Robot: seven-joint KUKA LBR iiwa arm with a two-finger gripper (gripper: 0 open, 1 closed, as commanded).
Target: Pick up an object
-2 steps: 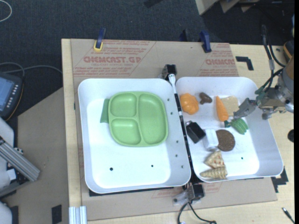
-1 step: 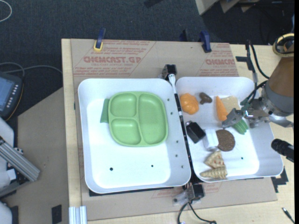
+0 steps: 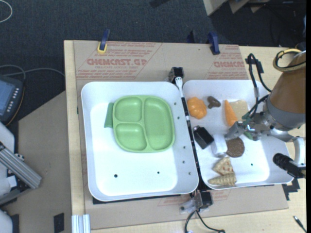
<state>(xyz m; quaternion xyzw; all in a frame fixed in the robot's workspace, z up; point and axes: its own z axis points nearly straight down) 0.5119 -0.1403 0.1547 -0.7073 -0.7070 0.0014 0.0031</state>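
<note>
Brown and round, a cookie-like disc (image 3: 235, 147) lies near the middle of the right bin (image 3: 257, 171), and the gripper (image 3: 241, 130) hangs just above and beside it; whether it grips anything I cannot tell, for the wrist hides that. An orange carrot-shaped piece (image 3: 230, 113) lies toward the bin's far edge, next to a pale tan slab (image 3: 239, 106). A small dark brown lump (image 3: 213, 101) and an orange rounded toy (image 3: 197, 108) sit near the far left corner. A black block (image 3: 202, 137) rests by the left edge, a whitish piece (image 3: 219, 145) between it and the disc. Two beige ridged shells (image 3: 224, 172) lie at the near edge. The left bin (image 3: 97, 130) bears a green divided plate (image 3: 144, 123), toward its far side.
</note>
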